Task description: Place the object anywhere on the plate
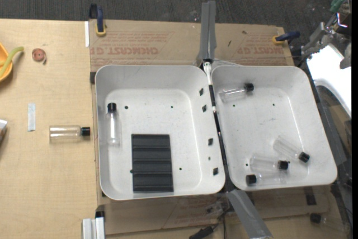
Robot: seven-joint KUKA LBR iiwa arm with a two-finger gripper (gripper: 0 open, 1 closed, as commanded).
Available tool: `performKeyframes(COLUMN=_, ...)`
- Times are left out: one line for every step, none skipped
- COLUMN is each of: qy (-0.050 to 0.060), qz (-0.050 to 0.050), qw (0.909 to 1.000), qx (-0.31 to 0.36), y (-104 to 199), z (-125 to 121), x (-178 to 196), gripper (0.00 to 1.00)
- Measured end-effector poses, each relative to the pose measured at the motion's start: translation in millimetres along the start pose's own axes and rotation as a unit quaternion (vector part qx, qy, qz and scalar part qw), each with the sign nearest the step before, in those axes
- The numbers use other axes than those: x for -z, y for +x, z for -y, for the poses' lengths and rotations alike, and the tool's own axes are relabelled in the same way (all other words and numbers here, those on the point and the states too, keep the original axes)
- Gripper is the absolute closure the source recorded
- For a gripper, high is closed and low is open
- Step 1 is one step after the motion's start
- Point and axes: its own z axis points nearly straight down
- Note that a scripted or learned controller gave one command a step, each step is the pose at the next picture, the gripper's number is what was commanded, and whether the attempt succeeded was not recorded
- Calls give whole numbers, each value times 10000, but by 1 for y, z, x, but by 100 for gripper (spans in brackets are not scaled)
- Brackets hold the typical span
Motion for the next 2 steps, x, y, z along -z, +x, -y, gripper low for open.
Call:
performKeyframes(qy=1, qz=0, qw=9925, qx=-1224, y=-100, z=6, x=1, gripper=0)
performKeyframes(qy=9, qz=3, qw=9378, qx=-3473, y=-69, z=-22, x=0, gripper=0)
